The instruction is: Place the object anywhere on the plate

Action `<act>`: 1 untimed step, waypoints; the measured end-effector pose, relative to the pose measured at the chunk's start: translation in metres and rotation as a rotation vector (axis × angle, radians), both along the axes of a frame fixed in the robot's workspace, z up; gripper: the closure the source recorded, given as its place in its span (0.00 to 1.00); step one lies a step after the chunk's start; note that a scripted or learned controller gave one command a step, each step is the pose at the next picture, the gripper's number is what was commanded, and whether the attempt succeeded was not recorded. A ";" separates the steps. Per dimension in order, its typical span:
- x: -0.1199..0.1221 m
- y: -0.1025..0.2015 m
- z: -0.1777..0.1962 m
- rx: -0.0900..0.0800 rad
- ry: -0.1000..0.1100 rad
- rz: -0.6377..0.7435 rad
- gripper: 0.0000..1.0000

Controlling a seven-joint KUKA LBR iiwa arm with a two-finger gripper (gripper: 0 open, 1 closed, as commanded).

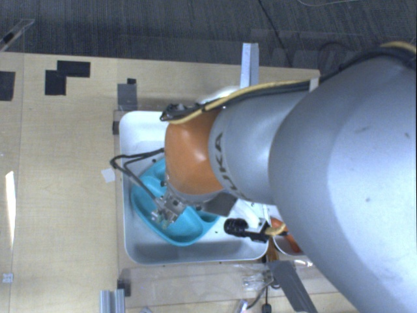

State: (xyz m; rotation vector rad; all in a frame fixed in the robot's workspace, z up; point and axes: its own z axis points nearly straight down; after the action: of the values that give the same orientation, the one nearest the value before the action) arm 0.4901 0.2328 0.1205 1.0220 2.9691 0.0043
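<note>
A light blue plate [186, 229] lies in the left white bin [140, 126], toward its front. My gripper [165, 212] hangs low over the plate's left part, just below the orange wrist band [190, 154]. Its metal fingertips [161, 216] sit close to the plate surface. I cannot make out any object between them. The arm covers the plate's back part and much of the bin.
A black cylindrical item [240, 227] lies at the bin's front right, beside the plate. An orange and white object [281, 229] shows just past it under the arm. Black cables [133, 163] loop from the wrist over the bin's left side. Metal brackets stand at the bin corners.
</note>
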 end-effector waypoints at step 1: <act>0.018 -0.019 -0.024 0.010 -0.015 0.184 1.00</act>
State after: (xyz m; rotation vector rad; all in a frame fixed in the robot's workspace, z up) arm 0.5080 0.2143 0.0962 0.7418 3.0397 0.0269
